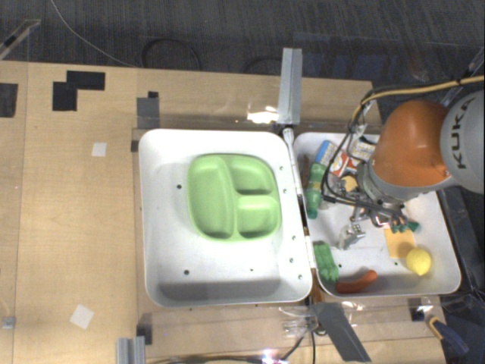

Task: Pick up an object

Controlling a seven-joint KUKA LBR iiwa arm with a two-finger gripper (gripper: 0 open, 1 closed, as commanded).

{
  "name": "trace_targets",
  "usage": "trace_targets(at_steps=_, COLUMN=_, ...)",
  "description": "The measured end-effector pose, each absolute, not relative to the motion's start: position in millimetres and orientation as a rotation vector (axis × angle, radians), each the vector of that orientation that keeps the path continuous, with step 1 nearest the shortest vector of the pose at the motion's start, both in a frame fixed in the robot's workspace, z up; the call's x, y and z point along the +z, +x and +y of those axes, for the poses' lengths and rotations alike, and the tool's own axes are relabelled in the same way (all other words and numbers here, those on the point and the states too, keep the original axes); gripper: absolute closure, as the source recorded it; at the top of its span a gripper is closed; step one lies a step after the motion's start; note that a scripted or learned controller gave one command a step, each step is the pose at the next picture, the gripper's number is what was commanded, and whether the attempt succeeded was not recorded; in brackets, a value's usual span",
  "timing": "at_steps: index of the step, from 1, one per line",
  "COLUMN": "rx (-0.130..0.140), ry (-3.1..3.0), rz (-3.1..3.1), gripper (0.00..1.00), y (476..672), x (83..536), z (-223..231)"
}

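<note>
Grey arm, orange band, black KUKA lettering, black and yellow cables looped at wrist.

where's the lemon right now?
The lemon lies in the right bin, near its front right corner, just below a yellow card and right of the red sausage-shaped toy.

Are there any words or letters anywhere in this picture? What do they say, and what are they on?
"KU": dark letters on the grey robot arm, cut off at the picture's edge.
The packets at the back of the right bin have colourful print, too small and blurred to read.
The green divided tray and the left bin carry no words.
</note>
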State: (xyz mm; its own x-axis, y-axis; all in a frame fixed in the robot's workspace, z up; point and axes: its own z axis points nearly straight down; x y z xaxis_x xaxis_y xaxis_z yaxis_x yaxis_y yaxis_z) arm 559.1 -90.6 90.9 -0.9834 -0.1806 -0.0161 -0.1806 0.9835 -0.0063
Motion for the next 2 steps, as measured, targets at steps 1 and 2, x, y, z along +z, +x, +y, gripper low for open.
trace_targets(at_steps=1, rx=-0.003, ry=-0.282, rz=3.115, gripper=0.0, y=630.9, x=89, z=-90)
trace_targets(at_steps=2, rx=-0.005, ry=-0.604, rz=3.069, gripper=0.0, y=654.4, x=90, z=-96)
